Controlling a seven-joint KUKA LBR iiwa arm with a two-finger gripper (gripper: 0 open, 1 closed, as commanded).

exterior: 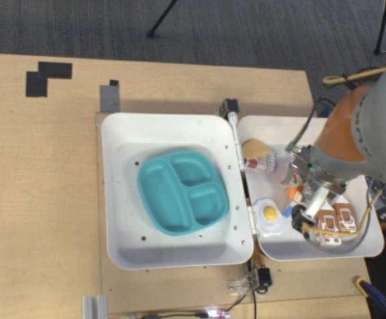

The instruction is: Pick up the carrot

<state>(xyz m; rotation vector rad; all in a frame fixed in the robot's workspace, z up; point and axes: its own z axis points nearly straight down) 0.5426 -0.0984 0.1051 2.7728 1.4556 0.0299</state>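
The carrot (294, 193) shows as a small orange piece in the right bin (372, 244), mostly hidden under the arm's wrist. My gripper (299, 178) hangs low over the middle of that bin, directly at the carrot. The wrist and its fittings cover the contact, so I cannot see whether the carrot is held.
A teal divided plate (181, 191) lies in the left bin (119, 178). The right bin also holds a toy fried egg (269, 212), a tan and pink food piece (258, 154), brown waffle pieces (337, 219) and a small blue bit (287, 211).
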